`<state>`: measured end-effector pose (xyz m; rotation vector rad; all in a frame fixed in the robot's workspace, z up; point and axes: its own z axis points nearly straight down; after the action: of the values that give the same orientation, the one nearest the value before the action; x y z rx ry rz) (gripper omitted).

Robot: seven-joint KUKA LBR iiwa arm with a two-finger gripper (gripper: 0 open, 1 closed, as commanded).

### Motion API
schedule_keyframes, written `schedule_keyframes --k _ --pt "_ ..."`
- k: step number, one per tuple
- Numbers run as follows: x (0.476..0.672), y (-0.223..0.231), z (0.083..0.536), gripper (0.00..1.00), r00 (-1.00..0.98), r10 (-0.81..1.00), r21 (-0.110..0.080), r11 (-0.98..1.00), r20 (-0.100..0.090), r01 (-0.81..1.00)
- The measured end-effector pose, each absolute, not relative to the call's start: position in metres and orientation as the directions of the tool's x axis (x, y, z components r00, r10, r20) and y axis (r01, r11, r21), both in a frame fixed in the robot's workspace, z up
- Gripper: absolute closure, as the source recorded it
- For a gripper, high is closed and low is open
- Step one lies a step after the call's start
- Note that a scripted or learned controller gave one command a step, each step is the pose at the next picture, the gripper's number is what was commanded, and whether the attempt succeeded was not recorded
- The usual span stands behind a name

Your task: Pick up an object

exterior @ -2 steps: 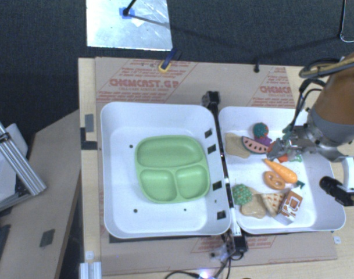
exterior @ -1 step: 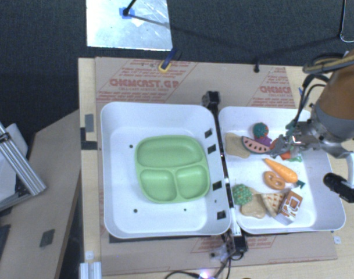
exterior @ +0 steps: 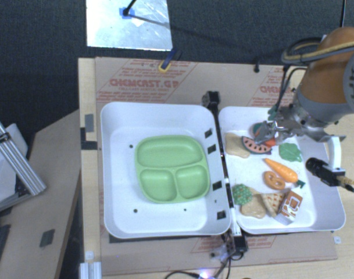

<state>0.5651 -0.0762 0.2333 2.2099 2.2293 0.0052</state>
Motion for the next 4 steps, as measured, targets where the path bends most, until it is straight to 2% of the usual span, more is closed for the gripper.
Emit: schedule_keyframes --k 1,2,3,4 --pt "0.586 -0.037 0.233 1.0 -0.009 1.0 0.003 0.009 0.001 1.0" --pt "0.583 -0.053 0.216 1.0 0.0 1.0 0.0 0.0 -0.001 1.0" --pt "0.594 -0.042 0.224 1.0 -0.005 1.0 0.002 0.005 0.0 1.0" --pt "0.582 -0.05 0.234 1.0 -0.001 1.0 0.001 0.001 0.0 1.0"
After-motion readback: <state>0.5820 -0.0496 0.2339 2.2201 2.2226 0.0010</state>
